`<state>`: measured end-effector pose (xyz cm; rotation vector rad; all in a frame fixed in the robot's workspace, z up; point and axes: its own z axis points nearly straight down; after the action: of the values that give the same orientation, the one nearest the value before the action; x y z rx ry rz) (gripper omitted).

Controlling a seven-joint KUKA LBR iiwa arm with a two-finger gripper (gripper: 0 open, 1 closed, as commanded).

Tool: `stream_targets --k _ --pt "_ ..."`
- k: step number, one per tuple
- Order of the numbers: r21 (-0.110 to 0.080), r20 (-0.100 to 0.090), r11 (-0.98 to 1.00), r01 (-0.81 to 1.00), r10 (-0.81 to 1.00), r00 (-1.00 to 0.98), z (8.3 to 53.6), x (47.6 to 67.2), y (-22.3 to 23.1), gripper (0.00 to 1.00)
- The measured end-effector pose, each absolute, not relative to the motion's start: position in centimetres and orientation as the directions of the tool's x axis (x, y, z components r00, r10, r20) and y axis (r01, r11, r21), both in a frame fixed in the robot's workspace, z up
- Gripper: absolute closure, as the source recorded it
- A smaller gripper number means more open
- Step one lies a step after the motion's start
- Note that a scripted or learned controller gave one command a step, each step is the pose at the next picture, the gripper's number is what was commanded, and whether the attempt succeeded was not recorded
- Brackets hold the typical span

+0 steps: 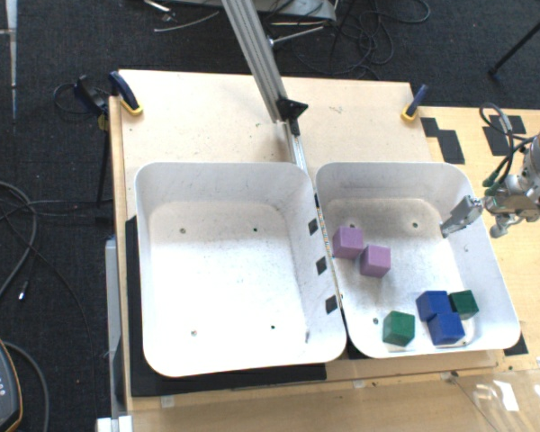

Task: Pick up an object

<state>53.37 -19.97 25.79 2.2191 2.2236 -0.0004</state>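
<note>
Camera view puts a green cube (pixel 399 328) nearest me in the right bin (pixel 391 183), beside a blue block (pixel 440 316) and a darker green cube (pixel 464 303). Farther back I see two purple cubes (pixel 361 250) touching. My gripper (pixel 479 216) hangs spread open, holding nothing, over the bin's right rim.

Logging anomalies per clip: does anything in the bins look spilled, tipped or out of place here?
Nothing stands out. Two purple blocks, two green blocks and the blue blocks all lie inside the right bin; the gripper sits over its right rim.
</note>
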Motion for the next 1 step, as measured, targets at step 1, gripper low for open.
stream_targets --k 1 --pt "-0.006 0.005 0.009 1.000 1.000 -0.009 18.01 55.55 -10.50 0.00"
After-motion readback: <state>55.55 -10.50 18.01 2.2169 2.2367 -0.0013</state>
